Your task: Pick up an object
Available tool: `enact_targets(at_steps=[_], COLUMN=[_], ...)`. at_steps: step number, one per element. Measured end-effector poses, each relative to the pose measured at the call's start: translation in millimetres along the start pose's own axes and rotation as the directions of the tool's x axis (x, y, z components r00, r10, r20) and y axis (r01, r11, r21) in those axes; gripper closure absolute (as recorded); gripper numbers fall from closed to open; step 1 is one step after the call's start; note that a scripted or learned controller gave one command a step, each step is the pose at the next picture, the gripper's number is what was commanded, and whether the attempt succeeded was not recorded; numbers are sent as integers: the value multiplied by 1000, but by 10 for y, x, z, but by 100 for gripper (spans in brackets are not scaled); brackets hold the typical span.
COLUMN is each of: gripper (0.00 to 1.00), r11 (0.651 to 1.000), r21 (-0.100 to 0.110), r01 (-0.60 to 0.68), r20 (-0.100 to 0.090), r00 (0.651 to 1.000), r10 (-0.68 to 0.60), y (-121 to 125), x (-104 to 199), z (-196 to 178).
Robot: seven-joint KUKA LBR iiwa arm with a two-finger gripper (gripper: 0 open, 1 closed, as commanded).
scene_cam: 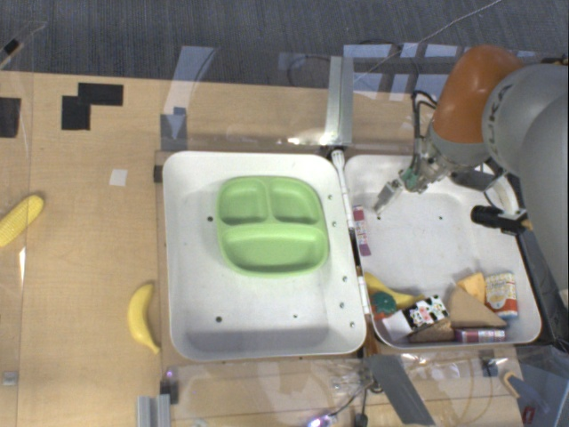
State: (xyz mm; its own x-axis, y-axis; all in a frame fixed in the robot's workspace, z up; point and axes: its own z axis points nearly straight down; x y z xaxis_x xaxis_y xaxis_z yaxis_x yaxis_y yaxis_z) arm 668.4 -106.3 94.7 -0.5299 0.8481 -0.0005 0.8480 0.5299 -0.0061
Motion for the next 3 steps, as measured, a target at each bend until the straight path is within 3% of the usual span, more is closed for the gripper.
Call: enact_targets(at_steps=[1,2,3], gripper=[0,0,0], r11=[983,974,983], r21=[-8,-16,-6], r01=[-184,-226,-182], r20=[0,5,2], r00=[983,974,983], r10=[184,226,182], y=[65,-742,-35], x=[69,22,-79], z=[37,51,62])
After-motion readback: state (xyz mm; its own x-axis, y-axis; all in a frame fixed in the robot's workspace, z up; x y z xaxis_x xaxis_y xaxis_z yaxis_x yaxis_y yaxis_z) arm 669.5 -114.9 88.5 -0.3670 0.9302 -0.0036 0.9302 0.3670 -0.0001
